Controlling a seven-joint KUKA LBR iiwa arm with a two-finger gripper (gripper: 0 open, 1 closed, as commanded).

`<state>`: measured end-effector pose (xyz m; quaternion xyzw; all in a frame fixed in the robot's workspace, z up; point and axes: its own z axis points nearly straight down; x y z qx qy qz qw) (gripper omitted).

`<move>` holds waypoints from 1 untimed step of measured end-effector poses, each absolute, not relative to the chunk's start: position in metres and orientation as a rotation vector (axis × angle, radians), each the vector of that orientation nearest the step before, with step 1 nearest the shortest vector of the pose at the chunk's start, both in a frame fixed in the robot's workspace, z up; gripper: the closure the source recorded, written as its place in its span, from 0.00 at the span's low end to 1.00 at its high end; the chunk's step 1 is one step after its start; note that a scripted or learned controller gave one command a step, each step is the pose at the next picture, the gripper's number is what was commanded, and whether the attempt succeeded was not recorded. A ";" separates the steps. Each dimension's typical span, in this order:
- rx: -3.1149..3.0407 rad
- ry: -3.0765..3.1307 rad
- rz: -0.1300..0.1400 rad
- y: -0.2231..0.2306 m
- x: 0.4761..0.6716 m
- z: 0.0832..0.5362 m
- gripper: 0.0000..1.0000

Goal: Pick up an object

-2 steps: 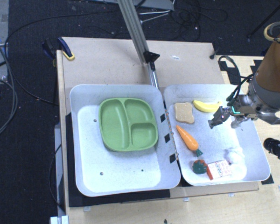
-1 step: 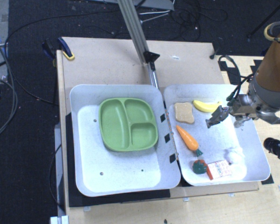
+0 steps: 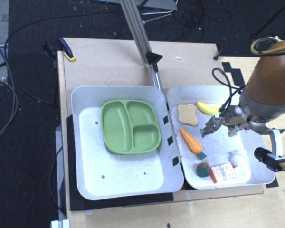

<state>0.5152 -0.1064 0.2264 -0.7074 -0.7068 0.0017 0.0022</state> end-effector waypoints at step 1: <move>-2.219 -2.216 0.006 -0.102 0.513 0.163 0.00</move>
